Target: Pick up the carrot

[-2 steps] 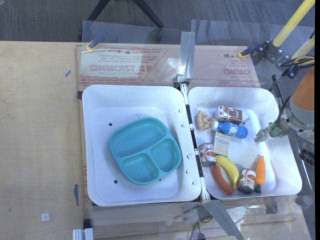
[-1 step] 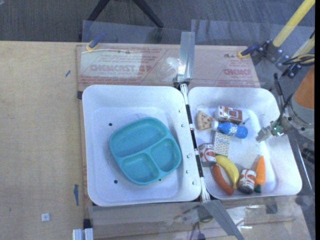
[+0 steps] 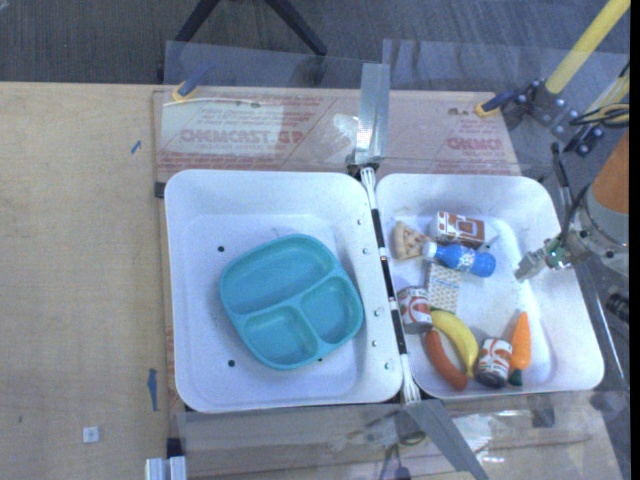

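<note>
Two white bins sit side by side across the middle of the frame: the left bin [image 3: 190, 268] carries a teal divided plate [image 3: 290, 300], and the right bin [image 3: 585, 353] is crowded with small food items. The arm [image 3: 612, 183] comes in at the right edge, and its gripper [image 3: 540, 260] hangs over the right bin's right side — too small and blurred here to tell how wide it stands, and nothing shows between its tips. Among the items, a banana [image 3: 458, 338] lies next to a sausage [image 3: 445, 360] at the lower middle, a blue bottle [image 3: 468, 260] sits higher up, and a small can [image 3: 492, 362] stands just beside the carrot [image 3: 519, 342] in the bin's lower right. The carrot rests on the bin floor, below the gripper and apart from it, so the pick looks not yet begun — reaching down, closing and lifting all remain.
</note>
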